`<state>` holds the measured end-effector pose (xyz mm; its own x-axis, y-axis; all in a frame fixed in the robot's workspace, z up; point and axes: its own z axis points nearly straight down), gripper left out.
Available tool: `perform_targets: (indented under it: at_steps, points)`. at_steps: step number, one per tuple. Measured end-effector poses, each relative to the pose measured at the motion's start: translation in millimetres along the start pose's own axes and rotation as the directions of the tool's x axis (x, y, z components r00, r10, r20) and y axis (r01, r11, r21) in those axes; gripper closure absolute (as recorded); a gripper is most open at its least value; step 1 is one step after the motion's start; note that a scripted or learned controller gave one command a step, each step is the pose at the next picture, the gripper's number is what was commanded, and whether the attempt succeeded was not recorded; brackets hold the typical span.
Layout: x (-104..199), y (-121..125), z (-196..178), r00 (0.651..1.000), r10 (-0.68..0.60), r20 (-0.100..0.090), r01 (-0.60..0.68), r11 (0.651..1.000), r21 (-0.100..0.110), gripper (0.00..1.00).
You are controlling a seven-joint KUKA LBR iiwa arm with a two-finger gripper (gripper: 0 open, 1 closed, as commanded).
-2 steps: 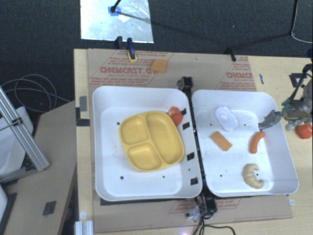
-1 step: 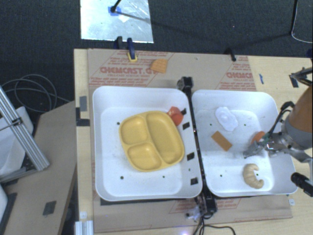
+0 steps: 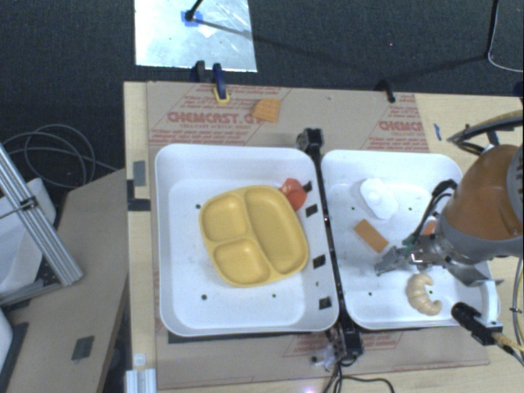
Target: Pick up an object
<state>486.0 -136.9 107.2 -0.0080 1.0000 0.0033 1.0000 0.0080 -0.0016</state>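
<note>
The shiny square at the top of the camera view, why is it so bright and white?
In the camera view, the shiny square sheet looks glossy and bounces light back as glare, washing out parts of it. The white bins also look very bright, so the white lump in the right bin nearly blends in.

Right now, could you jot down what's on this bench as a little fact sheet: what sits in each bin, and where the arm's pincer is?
Left bin: yellow divided plate; a small red object at the plate's upper right edge.
Right bin: white lumpy object, flat orange-brown block, cream croissant-shaped piece.
Arm: reaches in from the right, over the right bin.
Pincer: low over the right bin, between the block and the croissant-shaped piece.
Held: nothing visibly between its fingers.
Outside the bins: an orange-tan piece on the board behind the left bin.
</note>
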Motion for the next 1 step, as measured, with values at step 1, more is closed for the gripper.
perform_targets:
  at_steps: [1]
  points:
    - [17.2,52.8,23.5,1.000,0.000,0.004,0.000,1.000,-0.006,0.00]
